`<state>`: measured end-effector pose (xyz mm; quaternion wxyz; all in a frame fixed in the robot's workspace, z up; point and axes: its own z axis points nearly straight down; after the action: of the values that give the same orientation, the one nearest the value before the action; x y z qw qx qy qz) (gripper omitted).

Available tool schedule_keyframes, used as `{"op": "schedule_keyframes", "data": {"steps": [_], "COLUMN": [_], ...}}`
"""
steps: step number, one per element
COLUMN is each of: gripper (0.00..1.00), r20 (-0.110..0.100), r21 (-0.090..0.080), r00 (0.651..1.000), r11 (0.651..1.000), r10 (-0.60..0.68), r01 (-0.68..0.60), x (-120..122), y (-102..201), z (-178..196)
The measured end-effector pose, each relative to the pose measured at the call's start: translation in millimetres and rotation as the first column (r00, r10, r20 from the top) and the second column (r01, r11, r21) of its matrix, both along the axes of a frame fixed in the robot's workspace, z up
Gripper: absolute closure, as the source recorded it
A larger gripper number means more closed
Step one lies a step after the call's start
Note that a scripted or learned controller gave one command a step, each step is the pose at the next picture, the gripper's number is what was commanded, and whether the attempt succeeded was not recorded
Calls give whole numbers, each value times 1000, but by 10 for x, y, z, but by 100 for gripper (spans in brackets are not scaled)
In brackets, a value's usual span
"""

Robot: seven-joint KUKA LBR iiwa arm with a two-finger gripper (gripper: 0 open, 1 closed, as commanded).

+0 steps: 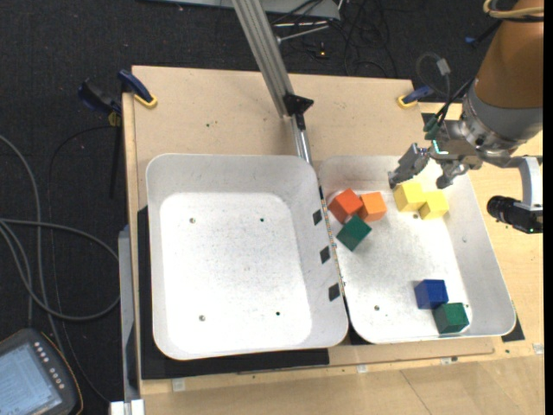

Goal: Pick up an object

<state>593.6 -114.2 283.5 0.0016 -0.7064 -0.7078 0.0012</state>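
Yellow blocks (421, 198) sit just under the gripper (426, 167) in the right bin (484, 258)
The fingers are spread apart, holding nothing; orange blocks (358, 204) and a green block (352, 232) lie to the left, with a blue block (430, 292) touching another green one (451, 316) near the front rim

Six blocks lie in the right bin (484, 258). Two yellow blocks (420, 199) sit touching each other directly beneath the claw (426, 169). Two orange blocks (359, 204) sit side by side just left of the claw and a little below it. There are two green blocks: one (352, 232) below-left of the claw, another (451, 317) well below it. One blue block (430, 293) touches that lower green one.
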Motion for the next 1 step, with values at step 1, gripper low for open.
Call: {"op": "schedule_keyframes", "data": {"steps": [1], "gripper": [0], "r20": [4], "r21": [-1], "r00": [1000], "r11": [1000], "r10": [-1], "r01": [1], "x": [6], "y": [-2], "z": [22]}}
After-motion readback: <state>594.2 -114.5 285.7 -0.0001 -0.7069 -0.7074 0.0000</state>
